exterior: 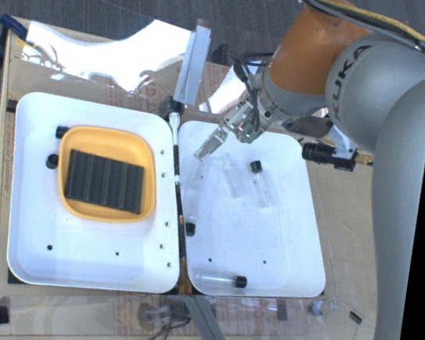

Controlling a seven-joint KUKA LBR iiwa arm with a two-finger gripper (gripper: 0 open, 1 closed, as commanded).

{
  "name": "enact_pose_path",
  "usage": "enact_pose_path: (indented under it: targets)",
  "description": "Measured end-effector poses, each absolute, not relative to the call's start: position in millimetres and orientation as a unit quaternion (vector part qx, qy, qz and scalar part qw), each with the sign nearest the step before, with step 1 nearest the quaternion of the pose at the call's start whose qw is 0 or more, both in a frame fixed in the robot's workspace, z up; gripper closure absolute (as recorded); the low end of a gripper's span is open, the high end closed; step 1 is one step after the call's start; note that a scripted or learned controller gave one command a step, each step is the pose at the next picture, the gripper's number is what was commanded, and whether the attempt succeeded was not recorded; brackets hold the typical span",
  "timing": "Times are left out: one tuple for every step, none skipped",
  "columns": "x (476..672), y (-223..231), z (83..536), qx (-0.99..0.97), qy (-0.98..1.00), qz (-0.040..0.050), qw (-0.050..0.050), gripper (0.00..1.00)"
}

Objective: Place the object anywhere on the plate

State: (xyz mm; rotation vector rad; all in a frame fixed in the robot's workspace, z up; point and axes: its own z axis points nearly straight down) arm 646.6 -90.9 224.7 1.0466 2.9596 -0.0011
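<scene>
A yellow plate lies in the left bin, with a dark ridged rectangle on its middle. In the right bin, a clear tube with a black cap lies at the upper middle. A second clear capped tube rests against the near wall. My gripper hangs low over the right bin's upper left corner, tilted down to the left, a short way left of the upper tube. Nothing shows in its grasp.
Two small black pieces sit by the plate's left rim. Another small black piece lies at the right bin's left wall. The divider between the bins runs just under the gripper. White sheets lie behind the bins.
</scene>
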Motion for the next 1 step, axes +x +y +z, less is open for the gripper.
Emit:
enact_pose_path:
  targets:
    - [597.8, -17.8, 191.0, 0.356, 0.934, -0.0008, -0.002, 0.00]
